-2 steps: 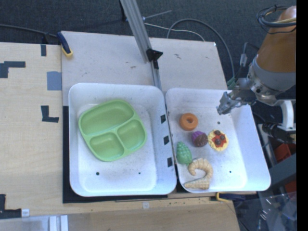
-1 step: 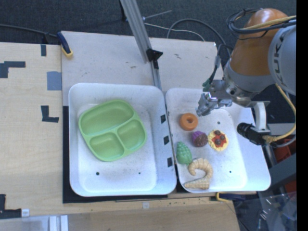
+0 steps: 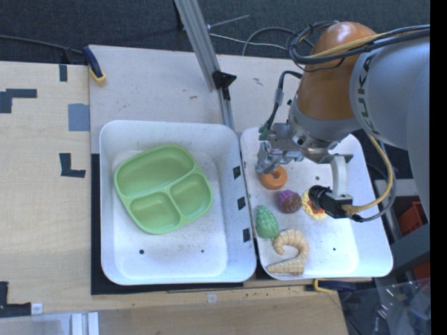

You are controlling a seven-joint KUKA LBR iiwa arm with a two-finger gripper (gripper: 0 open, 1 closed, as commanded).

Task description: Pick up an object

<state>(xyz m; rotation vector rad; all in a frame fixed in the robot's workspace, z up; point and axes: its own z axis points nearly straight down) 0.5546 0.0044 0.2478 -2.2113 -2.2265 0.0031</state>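
Orange ring toy (image 3: 274, 179) sits at far left of the right bin (image 3: 370, 257), just under my tool (image 3: 269, 160). Can't tell the tool's state. Purple berry (image 3: 289, 202), green toy (image 3: 266, 222) and croissant (image 3: 292, 250) lie nearer. I judge this the descent-to-grasp step; next needs centring on the ring, then closing.

Pale wooden bench (image 3: 42, 208), dark carpeted floor (image 3: 84, 9) beyond

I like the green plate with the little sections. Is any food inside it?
No food shows in the green plate; its three sections look bare. It sits in the left bin. What lies under the plate is covered.
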